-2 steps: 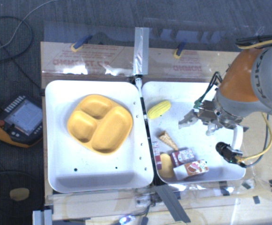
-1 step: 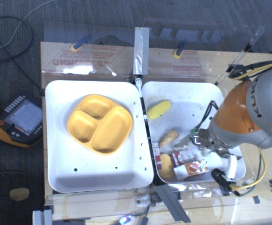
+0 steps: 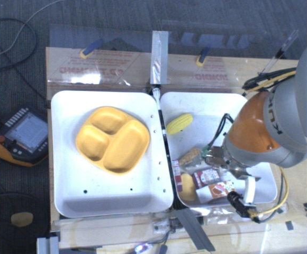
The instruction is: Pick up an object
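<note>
Snack packets (image 3: 209, 181) (right bin) beneath gripper (image 3: 217, 160)

Even, bright overhead light — the white bins (image 3: 63, 157) nearly wash out, with glare on the clear plastic sheet (image 3: 98, 67) behind them. Shadows are soft and short; the whole picture is slightly soft and grainy — the dark floor (image 3: 16, 46) most.

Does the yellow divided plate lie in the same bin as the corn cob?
No, the yellow divided plate lies in the left bin, while the corn cob lies in the right bin.
</note>
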